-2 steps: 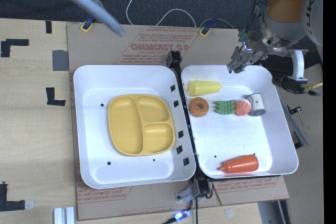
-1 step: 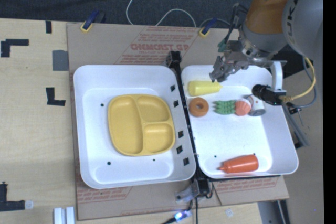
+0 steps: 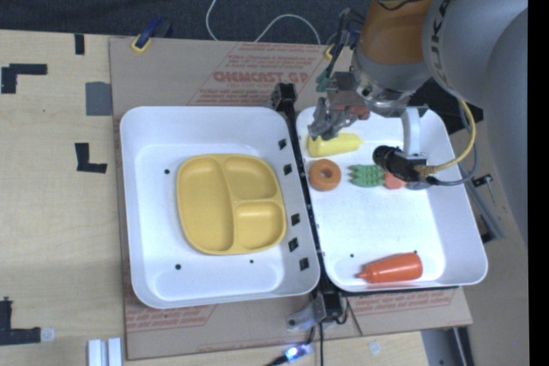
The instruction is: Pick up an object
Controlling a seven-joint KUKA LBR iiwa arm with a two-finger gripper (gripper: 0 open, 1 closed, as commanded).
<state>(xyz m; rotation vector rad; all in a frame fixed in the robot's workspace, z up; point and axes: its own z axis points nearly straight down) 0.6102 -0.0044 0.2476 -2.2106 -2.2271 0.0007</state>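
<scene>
My gripper [image 3: 327,129] hangs over the far left part of the right bin [image 3: 446,210], its fingertips right at the left end of a yellow banana-like toy [image 3: 339,145]. Whether anything sits between the fingers is hidden by the gripper body. Just in front of the yellow toy lies an orange ring-shaped doughnut [image 3: 324,175]. To its right lies a green ridged toy [image 3: 366,176] with a small orange-red piece [image 3: 394,180] beside it. An orange carrot [image 3: 392,268] lies near the bin's front edge.
The left bin [image 3: 146,141] holds a yellow divided plate [image 3: 230,202]. Black clips [image 3: 289,141] run along the seam between the bins. A black cable fitting [image 3: 396,160] hangs off the arm above the green toy. Cardboard lies under both bins.
</scene>
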